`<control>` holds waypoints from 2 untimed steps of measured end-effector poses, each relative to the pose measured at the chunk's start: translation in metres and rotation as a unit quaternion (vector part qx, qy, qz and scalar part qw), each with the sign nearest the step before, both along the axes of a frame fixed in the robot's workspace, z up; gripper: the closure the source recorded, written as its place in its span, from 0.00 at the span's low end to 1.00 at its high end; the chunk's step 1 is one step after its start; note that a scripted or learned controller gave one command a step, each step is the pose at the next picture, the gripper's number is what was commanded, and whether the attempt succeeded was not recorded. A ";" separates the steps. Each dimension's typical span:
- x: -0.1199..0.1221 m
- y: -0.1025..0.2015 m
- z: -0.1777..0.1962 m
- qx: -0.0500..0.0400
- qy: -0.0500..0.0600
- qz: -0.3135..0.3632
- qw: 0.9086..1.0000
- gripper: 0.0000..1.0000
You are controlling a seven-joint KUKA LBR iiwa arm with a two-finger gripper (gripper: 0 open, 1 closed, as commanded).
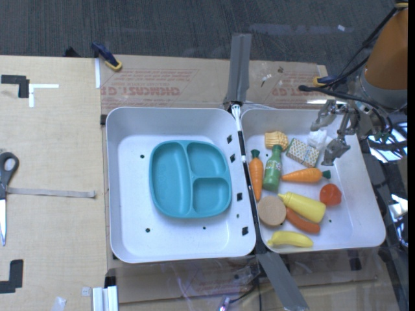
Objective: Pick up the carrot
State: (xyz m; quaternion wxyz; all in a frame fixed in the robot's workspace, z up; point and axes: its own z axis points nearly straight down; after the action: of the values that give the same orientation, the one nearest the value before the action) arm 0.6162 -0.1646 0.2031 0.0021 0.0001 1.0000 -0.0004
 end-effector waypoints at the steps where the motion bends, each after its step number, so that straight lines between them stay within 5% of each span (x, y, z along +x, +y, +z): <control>1: -0.010 0.008 -0.102 -0.002 -0.006 0.059 0.998 0.00; 2: -0.063 0.034 -0.109 0.000 0.000 0.083 0.997 0.00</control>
State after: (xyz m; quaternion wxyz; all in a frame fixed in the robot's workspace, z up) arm 0.5535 -0.1303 0.0937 0.0025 -0.0826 0.9966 -0.0007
